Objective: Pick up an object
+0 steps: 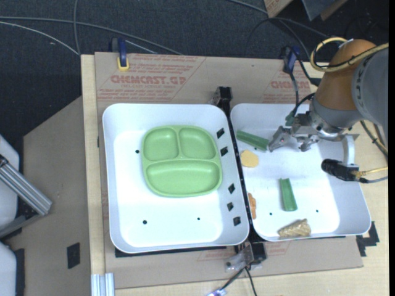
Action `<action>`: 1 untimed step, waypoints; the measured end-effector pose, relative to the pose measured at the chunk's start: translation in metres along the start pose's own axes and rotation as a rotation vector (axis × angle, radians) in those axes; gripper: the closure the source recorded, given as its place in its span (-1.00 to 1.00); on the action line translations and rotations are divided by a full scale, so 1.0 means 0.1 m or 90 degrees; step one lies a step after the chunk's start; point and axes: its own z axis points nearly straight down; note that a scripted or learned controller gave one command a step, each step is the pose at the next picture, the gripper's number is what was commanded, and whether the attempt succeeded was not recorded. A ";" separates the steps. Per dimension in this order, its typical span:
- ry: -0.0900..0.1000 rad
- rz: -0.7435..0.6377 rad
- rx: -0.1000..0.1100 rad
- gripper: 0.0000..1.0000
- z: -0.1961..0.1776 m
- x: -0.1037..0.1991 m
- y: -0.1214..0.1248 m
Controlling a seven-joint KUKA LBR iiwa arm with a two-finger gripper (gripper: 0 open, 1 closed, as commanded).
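Observation:
My gripper point(291, 143) hangs over the far part of the right bin point(345, 196), with the grey and orange arm coming in from the right. Its two fingers stand apart, open, with only white bin floor between them. Just left of the left fingertip lies a green stick point(252, 140), tilted. Below that sits a small yellow round piece point(249, 159). A second green stick point(287, 194) lies upright in the bin's middle. A tan crumbly piece point(294, 229) rests near the front rim, and a small orange piece point(252, 205) lies against the left wall.
The left bin point(123, 227) holds a green divided plate point(181, 160). A black divider with clips point(229, 165) runs between the bins. A black plug and cable point(339, 168) hang from the wrist over the right bin's right side.

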 end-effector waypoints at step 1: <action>-0.001 0.000 -0.006 1.00 -0.16 0.00 0.02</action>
